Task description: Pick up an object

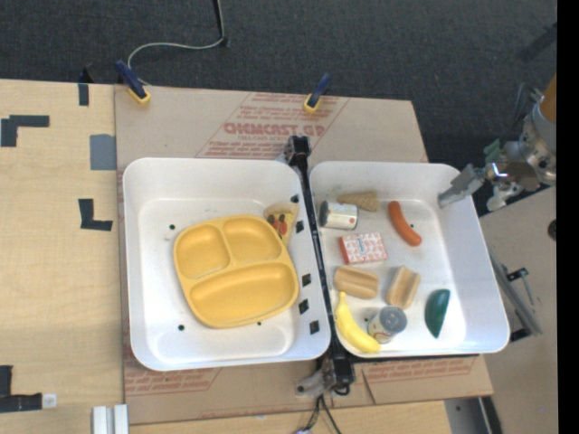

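Grey gripper (461, 188) hangs at the right bin's (470, 242) far right rim, its state I cannot tell; the orange sausage (405, 223) lies nearby inside that bin.

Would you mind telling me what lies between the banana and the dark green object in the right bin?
In the camera view, a small round grey disc sits between the banana and the dark green object, close beside the banana.
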Controlling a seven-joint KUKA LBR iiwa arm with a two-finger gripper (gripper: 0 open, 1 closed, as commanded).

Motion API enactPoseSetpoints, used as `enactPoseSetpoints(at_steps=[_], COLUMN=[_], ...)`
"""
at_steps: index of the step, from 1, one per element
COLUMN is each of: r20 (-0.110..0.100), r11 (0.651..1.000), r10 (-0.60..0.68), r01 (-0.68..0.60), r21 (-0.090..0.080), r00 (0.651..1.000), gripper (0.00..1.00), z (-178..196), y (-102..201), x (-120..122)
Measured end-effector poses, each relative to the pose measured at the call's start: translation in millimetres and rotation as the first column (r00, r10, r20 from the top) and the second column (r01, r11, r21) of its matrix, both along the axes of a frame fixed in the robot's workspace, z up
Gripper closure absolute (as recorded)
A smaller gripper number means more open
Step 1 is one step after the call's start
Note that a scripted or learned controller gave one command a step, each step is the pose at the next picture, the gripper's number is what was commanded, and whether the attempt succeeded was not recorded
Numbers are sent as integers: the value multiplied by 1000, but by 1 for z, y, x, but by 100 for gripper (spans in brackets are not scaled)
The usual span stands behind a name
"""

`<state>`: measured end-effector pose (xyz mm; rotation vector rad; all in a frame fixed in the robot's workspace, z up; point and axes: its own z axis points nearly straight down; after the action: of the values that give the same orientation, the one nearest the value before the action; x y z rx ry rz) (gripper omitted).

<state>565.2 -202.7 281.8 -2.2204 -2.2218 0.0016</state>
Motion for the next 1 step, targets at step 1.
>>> enactPoseSetpoints(at_steps=[1], r20=[-4], r11=[1000], r10=[2], r01=[-2], r21=[2], r00=[1000], gripper=[0], z=[-150], y=[0], x=[62])
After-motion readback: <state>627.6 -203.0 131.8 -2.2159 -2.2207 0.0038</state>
